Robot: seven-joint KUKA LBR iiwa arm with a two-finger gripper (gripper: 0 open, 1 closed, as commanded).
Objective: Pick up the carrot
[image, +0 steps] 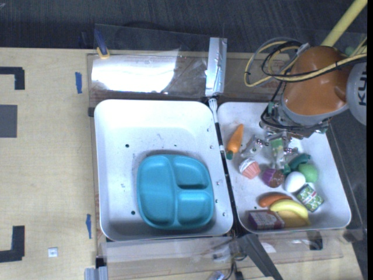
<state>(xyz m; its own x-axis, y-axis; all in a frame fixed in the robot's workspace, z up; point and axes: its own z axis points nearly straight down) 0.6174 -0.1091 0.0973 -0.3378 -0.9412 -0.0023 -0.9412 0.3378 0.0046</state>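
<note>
The carrot [235, 139] lies in the right bin [341, 214], close against its left wall, orange with a green tip at the lower end; its long axis runs nearly up the bin, tilted a little to the right at the top. The jaws [278, 146] hang over the middle of that same bin, so the carrot sits off to their left in the view and slightly higher, near but apart; whether they stand wide or narrow I cannot tell, the metal there being a blur. I'd judge the coming move a short sideways shift toward the wall, with the wall itself crowding one side.

The right bin also holds a pink cupcake [249, 168], a white egg [295, 181], a banana [289, 209] and other small toys, all bunched; the left bin [111, 121] holds a blue divided tray [175, 190].
</note>
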